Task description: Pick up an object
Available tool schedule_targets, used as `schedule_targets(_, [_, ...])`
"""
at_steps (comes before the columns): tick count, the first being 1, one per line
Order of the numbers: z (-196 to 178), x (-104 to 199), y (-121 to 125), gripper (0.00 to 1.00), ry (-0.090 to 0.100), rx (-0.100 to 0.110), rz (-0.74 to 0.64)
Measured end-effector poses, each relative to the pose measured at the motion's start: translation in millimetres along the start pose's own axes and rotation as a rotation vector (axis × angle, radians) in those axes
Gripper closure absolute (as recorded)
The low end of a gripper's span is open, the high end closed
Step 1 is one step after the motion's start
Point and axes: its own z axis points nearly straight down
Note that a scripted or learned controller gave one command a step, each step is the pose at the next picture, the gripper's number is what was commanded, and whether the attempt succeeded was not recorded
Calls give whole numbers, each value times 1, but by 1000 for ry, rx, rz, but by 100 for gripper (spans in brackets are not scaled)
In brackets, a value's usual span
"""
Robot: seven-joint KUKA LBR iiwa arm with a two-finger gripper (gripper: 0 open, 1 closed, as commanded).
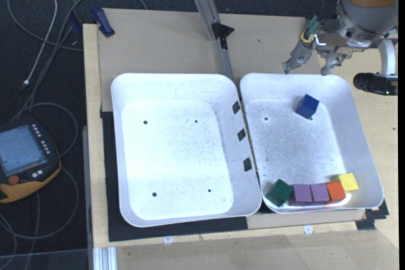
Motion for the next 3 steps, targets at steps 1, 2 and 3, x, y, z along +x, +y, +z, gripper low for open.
schedule_targets(1, [115,-44,-32,0,0,8,5])
schedule_targets(2, [188,-110,21,0,-5,-2,4])
schedule_targets(3, [171,-107,23,100,-4,-8,0])
